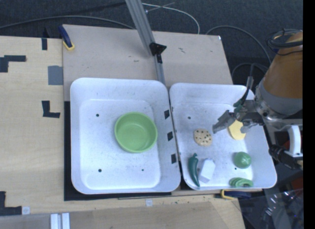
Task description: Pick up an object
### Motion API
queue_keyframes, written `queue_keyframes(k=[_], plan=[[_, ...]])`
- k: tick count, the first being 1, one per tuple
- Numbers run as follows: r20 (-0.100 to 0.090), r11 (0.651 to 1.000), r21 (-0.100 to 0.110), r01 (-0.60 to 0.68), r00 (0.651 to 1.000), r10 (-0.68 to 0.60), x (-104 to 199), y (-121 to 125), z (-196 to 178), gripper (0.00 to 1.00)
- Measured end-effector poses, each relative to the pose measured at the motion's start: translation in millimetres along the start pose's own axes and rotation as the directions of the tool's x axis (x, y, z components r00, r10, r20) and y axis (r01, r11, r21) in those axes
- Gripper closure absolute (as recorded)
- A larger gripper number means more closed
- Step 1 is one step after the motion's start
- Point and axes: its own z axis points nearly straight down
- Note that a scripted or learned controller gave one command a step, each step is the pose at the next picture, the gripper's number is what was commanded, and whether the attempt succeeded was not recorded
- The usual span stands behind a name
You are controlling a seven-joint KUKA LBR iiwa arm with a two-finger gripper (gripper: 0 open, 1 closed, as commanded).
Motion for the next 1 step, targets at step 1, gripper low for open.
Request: queue_keyframes(k=[1], plan=[[0.000,1.000,0.001,0.000,1.000,0.000,-0.1,-0.1,0.0,0.00]])
